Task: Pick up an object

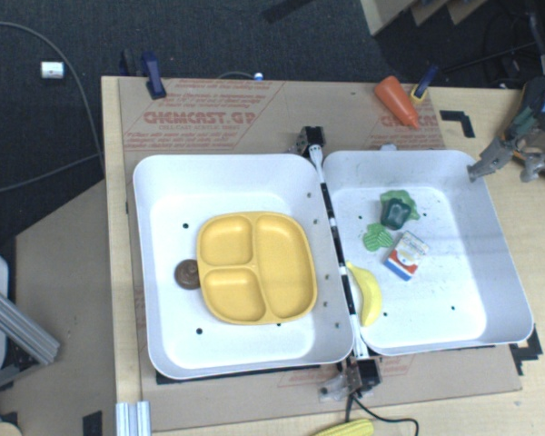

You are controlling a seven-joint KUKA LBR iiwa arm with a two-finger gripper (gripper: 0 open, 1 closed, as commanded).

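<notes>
Two shallow white plastic bins sit side by side on a cardboard-covered bench (209, 116). The left bin (163, 189) holds a yellow three-compartment plastic plate (254, 267), with a small round brown disc (187, 273) touching the plate's left edge. The right bin (472, 271) holds a dark green pepper-shaped toy (397, 211) near its middle, a flat light green leaf-like piece (376, 237) just below and left of it, and a small white packet with red and blue markings (404, 255) just beside both. A yellow banana-shaped toy (368, 293) lies against the right bin's left wall. An orange cone-shaped object (398, 103) rests on the bench beyond the right bin. The grey two-finger gripper (509, 159) hangs at the right bin's far right corner, well apart from the toys, its fingers splayed open with nothing between them.
</notes>
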